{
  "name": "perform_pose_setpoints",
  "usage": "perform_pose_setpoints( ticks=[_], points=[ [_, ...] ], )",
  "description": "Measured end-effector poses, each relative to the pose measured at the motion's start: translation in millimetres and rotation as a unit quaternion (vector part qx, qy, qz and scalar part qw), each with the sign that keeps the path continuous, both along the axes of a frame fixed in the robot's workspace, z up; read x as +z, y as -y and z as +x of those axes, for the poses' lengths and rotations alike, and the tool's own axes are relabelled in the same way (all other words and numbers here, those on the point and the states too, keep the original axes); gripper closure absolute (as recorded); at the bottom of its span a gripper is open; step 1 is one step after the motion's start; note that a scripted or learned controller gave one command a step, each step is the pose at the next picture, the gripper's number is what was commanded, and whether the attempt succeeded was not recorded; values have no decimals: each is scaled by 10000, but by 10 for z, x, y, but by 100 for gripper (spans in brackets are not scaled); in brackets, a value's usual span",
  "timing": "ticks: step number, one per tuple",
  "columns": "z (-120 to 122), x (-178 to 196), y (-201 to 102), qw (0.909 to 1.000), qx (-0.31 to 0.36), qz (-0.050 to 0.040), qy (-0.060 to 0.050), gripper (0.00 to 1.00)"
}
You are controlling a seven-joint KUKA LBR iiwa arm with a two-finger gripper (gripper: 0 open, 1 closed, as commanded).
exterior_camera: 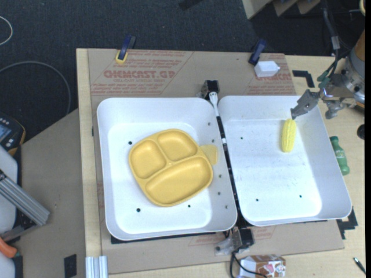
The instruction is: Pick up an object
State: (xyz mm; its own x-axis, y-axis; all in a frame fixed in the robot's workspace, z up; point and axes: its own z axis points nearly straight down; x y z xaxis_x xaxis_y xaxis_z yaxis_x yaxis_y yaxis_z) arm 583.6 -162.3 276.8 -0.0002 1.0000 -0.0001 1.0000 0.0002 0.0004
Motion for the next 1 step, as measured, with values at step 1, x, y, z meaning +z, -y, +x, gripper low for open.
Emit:
perform_pose_setpoints(
  ticks=[1],
  points=[
    [-484,559,-330,10000,15,1,22,0]
  ],
)
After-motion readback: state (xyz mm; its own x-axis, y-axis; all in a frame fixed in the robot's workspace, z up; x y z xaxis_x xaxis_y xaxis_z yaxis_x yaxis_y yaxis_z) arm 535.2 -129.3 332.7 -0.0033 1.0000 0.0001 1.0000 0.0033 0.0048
